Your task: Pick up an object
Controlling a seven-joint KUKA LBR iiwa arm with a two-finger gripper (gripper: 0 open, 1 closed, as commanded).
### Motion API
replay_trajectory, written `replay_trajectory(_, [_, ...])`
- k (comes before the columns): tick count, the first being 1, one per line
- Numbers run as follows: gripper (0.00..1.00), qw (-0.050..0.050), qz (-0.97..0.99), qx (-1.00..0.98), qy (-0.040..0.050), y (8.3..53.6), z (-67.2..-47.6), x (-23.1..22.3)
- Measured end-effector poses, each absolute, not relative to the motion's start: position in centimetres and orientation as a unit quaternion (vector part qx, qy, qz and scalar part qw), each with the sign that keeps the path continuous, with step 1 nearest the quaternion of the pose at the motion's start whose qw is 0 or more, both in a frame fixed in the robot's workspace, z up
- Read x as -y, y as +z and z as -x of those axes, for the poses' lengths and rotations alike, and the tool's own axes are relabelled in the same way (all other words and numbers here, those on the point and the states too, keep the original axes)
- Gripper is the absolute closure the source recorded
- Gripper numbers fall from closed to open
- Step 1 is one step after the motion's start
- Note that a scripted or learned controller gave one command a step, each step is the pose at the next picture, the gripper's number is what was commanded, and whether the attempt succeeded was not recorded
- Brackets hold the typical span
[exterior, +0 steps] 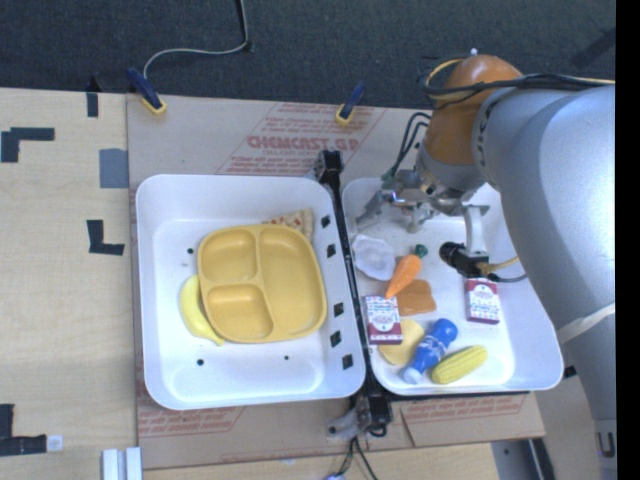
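- Cardboard sheeting covers the desk [60, 298], and two white bins sit side by side on it, clipped where they meet — likely so nothing shifts under the arm.
- Left bin [160, 368] holds a yellow divided plate [262, 281] lying over a banana [192, 313], with a slice of something part-hidden at its far rim.
- Right bin [535, 353] holds the pickable clutter, packed close: an orange carrot [404, 272], a clear crumpled wrapper [374, 256], two small red-and-white cartons [382, 318] [482, 302], a blue bottle [430, 348] and a corn cob [458, 364] near the front.
- Grey arm [550, 198] reaches in from the right, its orange band [462, 108] bent over the right bin's far end.
- Claw [405, 203] sits low above the wrapper and carrot — I cannot tell its state, and nothing is seen in it.
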State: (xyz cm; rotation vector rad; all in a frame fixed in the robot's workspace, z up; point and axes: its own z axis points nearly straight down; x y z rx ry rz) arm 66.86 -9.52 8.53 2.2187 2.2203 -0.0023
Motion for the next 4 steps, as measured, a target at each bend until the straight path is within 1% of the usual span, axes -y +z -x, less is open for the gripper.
replay_trajectory(4, [0.0,0.001,-0.707,-0.707,-0.0008,8.53,-66.86,9.5])
